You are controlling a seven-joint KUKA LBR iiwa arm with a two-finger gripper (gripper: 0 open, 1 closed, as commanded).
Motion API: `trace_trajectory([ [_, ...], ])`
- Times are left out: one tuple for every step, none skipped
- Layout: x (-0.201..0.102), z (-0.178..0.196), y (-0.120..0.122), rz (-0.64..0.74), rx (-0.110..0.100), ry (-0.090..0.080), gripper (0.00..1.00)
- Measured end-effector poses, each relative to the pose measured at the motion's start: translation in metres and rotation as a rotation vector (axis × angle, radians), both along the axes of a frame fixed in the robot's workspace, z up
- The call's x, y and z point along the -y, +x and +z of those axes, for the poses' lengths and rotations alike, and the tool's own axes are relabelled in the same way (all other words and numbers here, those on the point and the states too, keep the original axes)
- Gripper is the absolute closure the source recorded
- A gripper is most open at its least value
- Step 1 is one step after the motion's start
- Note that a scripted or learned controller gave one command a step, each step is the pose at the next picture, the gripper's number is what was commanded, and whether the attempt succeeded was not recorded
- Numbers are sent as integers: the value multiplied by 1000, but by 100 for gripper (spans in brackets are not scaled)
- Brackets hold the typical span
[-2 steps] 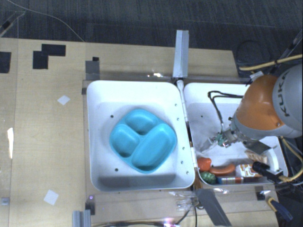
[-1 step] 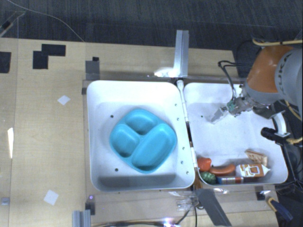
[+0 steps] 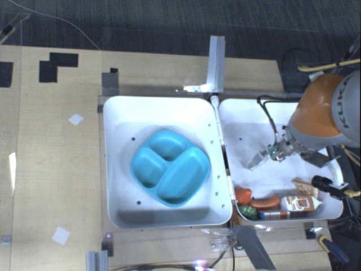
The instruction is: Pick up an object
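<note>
My gripper (image 3: 260, 157) hangs over the middle of the right white bin (image 3: 248, 126), above bare bin floor, at the end of the arm's orange-banded wrist (image 3: 318, 114). I see nothing held in it. The loose objects lie along the right bin's front edge, below and to the right of the gripper: a red-orange round piece (image 3: 243, 195), a green piece (image 3: 246, 210), an orange-red sausage shape (image 3: 266, 202), a small tube (image 3: 276, 214) and a brown-and-white carton (image 3: 299, 204).
The left white bin (image 3: 121, 117) holds a blue divided plate (image 3: 170, 166) in its middle. A raised wall (image 3: 221, 151) separates the two bins. Black cables (image 3: 271, 114) run across the right bin's back, and a metal post (image 3: 216, 64) stands behind the bins.
</note>
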State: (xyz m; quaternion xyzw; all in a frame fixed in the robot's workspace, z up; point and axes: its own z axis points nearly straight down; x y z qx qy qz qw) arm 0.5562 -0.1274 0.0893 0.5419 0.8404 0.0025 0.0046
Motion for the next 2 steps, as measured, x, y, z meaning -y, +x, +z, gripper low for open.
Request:
trace_trajectory([
  [-35,1,-64,216,9,-5,0],
  [-19,25,25,160,-3,-2,0],
])
